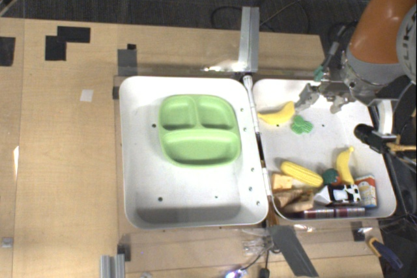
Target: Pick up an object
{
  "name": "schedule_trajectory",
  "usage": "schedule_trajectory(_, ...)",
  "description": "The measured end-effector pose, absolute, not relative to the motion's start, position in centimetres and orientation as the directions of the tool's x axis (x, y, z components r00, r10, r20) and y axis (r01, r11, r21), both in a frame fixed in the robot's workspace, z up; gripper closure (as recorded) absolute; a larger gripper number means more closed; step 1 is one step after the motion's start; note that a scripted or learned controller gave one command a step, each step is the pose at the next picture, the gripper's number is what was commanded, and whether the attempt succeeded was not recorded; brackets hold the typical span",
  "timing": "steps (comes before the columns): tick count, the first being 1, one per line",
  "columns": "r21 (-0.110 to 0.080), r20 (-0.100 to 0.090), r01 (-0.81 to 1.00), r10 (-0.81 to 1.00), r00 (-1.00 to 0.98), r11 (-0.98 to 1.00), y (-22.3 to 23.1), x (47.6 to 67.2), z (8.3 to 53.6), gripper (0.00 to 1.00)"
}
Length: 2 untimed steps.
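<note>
Two fingers spread above the right bin

Two gripper (321,99) fingers are hanging apart over the far edge of the right bin (365,124), with nothing sitting between them. The grey arm (381,23), with its orange band, is reaching in from the right side and leaning over the bin's far right corner.

Just below and left of the fingertips, a small green toy (300,125) is lying on the bin floor, apart from the fingers. Touching or nearly touching its left side, a yellow banana (277,114) is resting near the bin's far left corner, close to the wall shared with the other bin.

Along the near edge of the right bin, more things are crowding together. A yellow corn cob (301,172) is lying toward the near left corner, with brown pieces (284,183) just beside it. A second banana (345,164) is standing at a tilt toward the near right, next to a dark green ball (331,175). A black-and-white cow toy (343,193) is lying against the near wall, with a dark marker (335,211) running along that wall beneath it.

A green divided plate (197,129) is sitting in the middle of the left bin (140,159), well apart from the gripper.
</note>
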State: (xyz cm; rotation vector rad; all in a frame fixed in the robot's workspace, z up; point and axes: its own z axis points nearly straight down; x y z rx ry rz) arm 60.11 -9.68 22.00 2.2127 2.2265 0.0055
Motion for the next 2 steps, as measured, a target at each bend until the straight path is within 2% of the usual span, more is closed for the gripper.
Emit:
schedule_trajectory(1, 0.035, -0.009, 0.989, 0.990, -0.140, 0.140, -11.1, 65.0, 11.1, 0.00)
schedule_trajectory(2, 0.032, -0.008, 0.968, 0.969, -0.247, 0.248, -13.1, 66.4, 11.1, 0.00)
